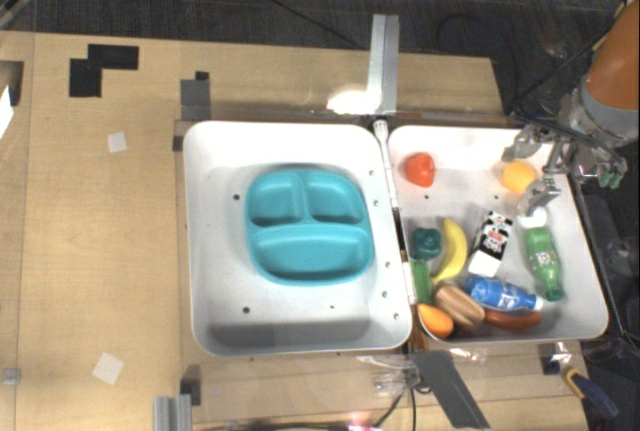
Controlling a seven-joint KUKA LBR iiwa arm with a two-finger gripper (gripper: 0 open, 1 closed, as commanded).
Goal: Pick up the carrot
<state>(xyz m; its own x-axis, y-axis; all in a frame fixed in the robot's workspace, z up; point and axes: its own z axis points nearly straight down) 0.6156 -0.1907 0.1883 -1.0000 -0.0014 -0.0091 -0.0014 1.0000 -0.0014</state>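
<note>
The carrot [434, 318] lies at the front left corner of the right bin [590, 304]. It has an orange body, and a green top points toward the back along the bin's left wall. My gripper [537, 165] hangs over the back right part of the same bin, far from the carrot. Its fingers look open, one on each side of a yellow-orange fruit [517, 177] that lies beneath them. Nothing is gripped.
A bun [460, 304], a blue bottle [505, 296] and a brown sausage [515, 321] crowd the carrot. A banana [452, 249], a dark green ball [427, 241], a carton [492, 237], a green bottle [543, 262] and a tomato [420, 169] share the bin. The left bin [210, 219] holds a teal tray [305, 224].
</note>
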